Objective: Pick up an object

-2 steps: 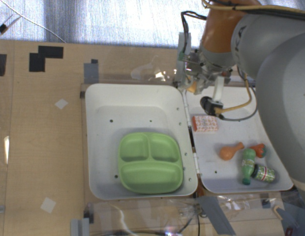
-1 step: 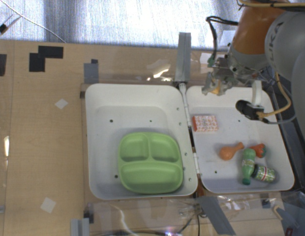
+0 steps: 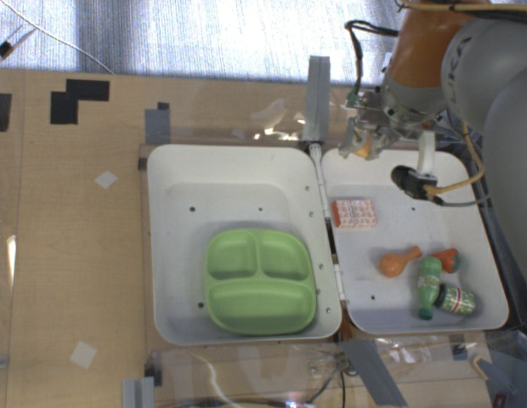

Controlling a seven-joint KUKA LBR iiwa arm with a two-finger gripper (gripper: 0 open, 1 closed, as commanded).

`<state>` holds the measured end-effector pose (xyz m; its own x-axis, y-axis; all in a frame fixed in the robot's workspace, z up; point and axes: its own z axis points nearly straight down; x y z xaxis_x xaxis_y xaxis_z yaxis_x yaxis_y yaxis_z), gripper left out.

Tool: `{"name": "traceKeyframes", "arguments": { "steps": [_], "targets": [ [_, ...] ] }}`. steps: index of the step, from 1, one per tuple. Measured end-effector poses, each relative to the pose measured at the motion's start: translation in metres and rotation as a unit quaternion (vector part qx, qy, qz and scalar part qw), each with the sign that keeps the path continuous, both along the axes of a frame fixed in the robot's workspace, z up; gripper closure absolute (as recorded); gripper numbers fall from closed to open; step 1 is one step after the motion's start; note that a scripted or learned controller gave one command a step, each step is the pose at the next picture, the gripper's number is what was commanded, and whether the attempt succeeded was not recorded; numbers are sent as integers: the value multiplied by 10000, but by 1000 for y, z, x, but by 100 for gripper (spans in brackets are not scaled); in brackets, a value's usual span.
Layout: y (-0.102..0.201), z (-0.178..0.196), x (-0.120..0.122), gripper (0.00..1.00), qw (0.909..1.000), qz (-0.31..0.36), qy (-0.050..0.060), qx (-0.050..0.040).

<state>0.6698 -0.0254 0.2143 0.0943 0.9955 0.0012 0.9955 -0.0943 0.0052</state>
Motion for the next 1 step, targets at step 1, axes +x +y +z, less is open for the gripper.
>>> {"name": "traceKeyframes", "arguments": {
  "steps": [1],
  "targets": [
    [33,1,-1,100,10000,96,6,-1]
  ]
}}
